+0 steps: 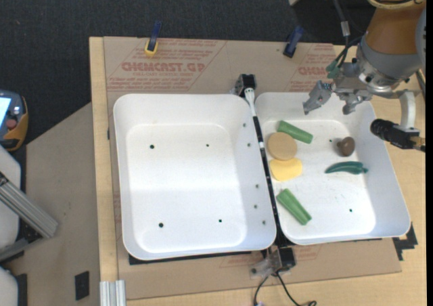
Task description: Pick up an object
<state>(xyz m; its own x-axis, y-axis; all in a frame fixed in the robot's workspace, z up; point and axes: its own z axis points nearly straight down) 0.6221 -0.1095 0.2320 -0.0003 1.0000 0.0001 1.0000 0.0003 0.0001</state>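
While the hand hangs over the top edge of the right bin, you can see its two fingers spread apart with nothing between them. So no toy has been picked up yet, and I think the job is only at its start. All the toys lie in the right bin. From the middle of that bin, a green stick is at about eleven o'clock, with a tan round piece and a yellow piece touching each other just below it, near nine o'clock. A small brown lump sits at about one o'clock, nearest to the hand. A dark green bent piece is near three o'clock, and another green stick is at seven o'clock. The left bin holds no toys. You have yet to go down, close on one toy, and lift it.
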